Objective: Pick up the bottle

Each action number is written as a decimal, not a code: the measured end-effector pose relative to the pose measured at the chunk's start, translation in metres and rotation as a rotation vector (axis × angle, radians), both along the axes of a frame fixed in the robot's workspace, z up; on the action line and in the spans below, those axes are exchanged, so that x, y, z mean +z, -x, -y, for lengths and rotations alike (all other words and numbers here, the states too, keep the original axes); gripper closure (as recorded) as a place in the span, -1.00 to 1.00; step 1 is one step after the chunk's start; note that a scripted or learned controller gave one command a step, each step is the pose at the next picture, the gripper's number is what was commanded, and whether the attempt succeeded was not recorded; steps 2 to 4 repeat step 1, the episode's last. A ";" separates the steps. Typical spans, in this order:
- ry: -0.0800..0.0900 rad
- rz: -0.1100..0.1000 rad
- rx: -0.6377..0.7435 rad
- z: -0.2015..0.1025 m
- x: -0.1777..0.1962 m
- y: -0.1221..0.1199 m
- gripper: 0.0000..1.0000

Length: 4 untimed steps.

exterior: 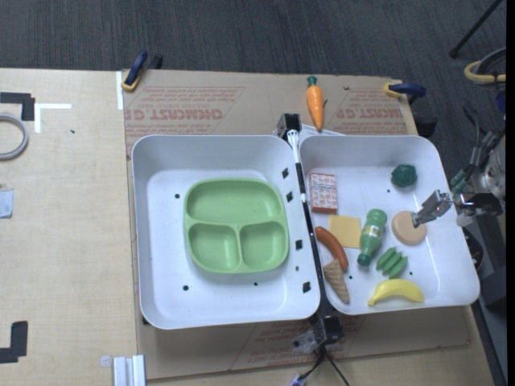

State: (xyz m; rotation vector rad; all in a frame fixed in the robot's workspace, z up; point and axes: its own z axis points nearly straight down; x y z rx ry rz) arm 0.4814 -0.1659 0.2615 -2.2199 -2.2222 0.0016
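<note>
Two shallow white bins side by side on the counter (64, 215), seen from above at a slant. Left bin (153, 240): holds a pale green divided plate (236, 225) with three compartments, lying flat near the bin's middle. Right bin (438, 276): holds the green bottle (372, 235), lying on its side near the bin's centre, its darker cap end toward the near side and its labelled body toward the far side. Just left of the bottle, a yellow cheese slice (347, 232); farther left, a red sausage (332, 247) and, nearer, a waffle cone (337, 281). A small red-and-white box (323, 191) lies toward the far left of this bin. A green pea pod (391, 261) lies just near-right of the bottle, a yellow banana (396, 293) at the near side, a dark green broccoli piece (404, 175) at the far right. A tan round disc (409, 229) sits right of the bottle, apart from it. Gripper (423, 214): reaching in from the right, over the tan disc's right edge, its fingers slightly spread with nothing between them. A toy carrot (314, 103) lies outside the bins on the cardboard sheet (201, 107) at the far side
</note>
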 end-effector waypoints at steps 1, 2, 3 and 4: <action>0.001 0.000 0.000 0.000 0.009 0.000 1.00; 0.001 0.000 0.000 0.000 0.009 0.000 1.00; 0.001 0.000 0.000 0.000 0.009 0.000 1.00; 0.001 0.000 0.000 0.000 0.009 0.000 1.00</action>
